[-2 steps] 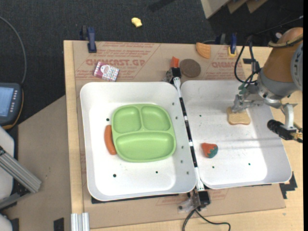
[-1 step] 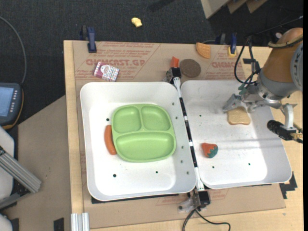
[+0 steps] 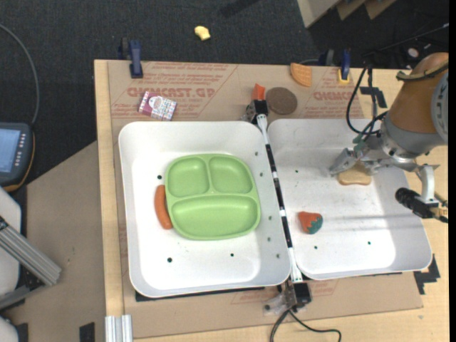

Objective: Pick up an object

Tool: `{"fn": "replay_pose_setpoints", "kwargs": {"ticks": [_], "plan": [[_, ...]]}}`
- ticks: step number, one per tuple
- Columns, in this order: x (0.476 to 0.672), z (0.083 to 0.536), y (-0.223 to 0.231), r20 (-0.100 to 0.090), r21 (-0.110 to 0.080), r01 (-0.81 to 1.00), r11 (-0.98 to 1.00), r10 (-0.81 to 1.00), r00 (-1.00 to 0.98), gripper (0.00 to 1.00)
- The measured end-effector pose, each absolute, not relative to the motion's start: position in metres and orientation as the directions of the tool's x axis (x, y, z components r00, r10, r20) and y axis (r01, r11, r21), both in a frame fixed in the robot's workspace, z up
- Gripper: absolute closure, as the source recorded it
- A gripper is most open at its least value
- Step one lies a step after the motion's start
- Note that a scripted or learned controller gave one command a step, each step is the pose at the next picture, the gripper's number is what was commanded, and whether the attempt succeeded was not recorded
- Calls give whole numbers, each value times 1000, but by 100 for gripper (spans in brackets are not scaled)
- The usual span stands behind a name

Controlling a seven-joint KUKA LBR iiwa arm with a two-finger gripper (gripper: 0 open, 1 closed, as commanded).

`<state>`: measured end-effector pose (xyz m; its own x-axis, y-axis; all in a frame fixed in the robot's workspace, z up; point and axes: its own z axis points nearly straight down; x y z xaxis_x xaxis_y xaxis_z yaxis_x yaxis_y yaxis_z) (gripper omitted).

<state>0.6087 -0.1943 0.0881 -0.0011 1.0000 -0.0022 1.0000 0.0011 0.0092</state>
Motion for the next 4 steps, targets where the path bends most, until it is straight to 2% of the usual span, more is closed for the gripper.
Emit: {"fn": "replay_pose_setpoints", "kwargs": {"ticks": [1, 2, 3, 4], "plan": [[610, 100, -195, -5, 14, 1000, 1, 1000, -1, 100], [610, 99, -195, -4, 12, 1000, 0, 1000, 0, 0], [604, 88, -195, -3, 7, 1000, 1, 1000, -1, 0], [605, 100, -195, -4, 13, 1000, 0, 1000, 0, 100]]}}
